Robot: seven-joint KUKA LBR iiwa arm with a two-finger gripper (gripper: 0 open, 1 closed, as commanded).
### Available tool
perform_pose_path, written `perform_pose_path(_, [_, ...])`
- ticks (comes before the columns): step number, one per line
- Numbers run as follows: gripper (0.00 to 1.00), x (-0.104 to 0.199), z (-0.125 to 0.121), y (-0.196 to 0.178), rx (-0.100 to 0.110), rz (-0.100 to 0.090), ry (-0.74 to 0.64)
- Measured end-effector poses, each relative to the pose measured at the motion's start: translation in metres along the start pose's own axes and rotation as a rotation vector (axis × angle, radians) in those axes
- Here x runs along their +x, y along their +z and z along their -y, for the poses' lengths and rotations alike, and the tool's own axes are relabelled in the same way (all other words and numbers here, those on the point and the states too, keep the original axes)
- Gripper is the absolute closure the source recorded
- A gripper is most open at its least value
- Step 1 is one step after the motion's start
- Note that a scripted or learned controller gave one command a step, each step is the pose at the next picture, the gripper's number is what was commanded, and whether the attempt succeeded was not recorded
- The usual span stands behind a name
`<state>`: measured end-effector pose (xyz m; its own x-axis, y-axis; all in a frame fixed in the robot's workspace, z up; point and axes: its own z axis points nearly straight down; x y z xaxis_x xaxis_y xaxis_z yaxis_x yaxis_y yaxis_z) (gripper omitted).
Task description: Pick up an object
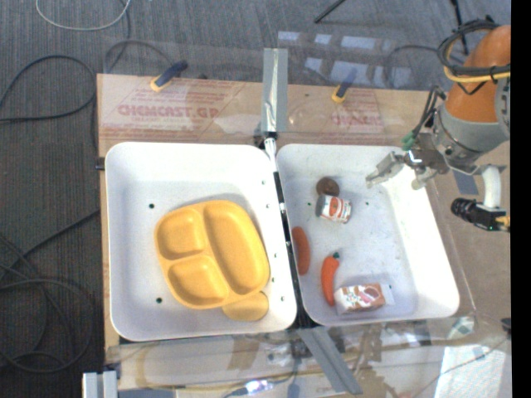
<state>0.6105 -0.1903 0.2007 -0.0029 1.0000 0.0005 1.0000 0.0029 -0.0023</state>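
The right bin (431, 247) holds a small brown round object (328, 186), a small red-and-white can (334, 209) lying just below it, an orange-red sausage (301, 249) by the left wall, a toy carrot (330, 278) and a red-and-white packet (359, 298) near the front. My gripper (400, 172) hovers over the bin's upper right part, to the right of the brown object and the can. Its two fingers (380, 172) stand spread apart, open, with nothing between them.
The left bin (133, 172) holds a yellow divided plate (214, 251) with a yellow round piece (246, 307) at its front edge. A metal divider (271, 98) runs between the bins. A black fitting (477, 212) sticks out beside the right bin's right wall.
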Motion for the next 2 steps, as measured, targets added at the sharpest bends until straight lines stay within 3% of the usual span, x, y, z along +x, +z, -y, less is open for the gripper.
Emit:
perform_pose_path(1, [0.0, 0.072, -0.022, 0.05, 0.001, 0.001, -0.012])
perform_pose_path(2, [0.0, 0.072, -0.009, 0.099, -0.01, 0.001, -0.108])
